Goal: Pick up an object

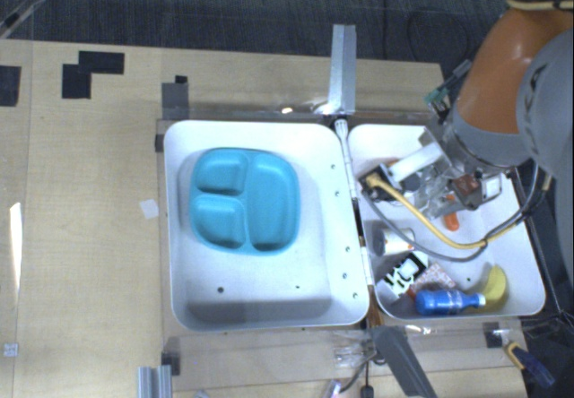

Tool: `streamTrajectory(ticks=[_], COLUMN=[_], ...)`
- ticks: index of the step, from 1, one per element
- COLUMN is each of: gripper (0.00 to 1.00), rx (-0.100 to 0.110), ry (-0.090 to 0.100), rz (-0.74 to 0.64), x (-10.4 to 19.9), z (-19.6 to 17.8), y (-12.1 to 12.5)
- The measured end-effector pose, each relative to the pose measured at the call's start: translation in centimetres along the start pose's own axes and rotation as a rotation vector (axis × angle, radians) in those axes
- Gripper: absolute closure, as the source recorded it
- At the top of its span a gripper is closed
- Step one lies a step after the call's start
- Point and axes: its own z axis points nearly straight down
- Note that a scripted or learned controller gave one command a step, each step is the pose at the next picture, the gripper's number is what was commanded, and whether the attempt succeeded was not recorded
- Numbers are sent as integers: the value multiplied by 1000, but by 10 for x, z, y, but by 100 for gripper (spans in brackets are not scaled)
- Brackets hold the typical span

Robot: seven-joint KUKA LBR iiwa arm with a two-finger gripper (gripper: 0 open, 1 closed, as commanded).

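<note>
Camera view: claw (437,199) above blue bottle (446,301) (right bin (534,284)).

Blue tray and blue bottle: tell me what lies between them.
In the camera view, between the blue tray in the left bin and the blue bottle in the right bin runs the divider where both bins' walls meet, then a black-and-white object.

no readable text (black-white box (403,273) markings blurred)
</note>
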Motion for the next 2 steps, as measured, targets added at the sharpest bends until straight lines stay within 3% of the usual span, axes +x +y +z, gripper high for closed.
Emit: streamTrajectory(ticks=[1, 2], gripper=[100, 100], rx=[1, 0], ry=[0, -4], rz=[186, 186], x=[-1, 24], z=[26, 61], y=[-49, -20])
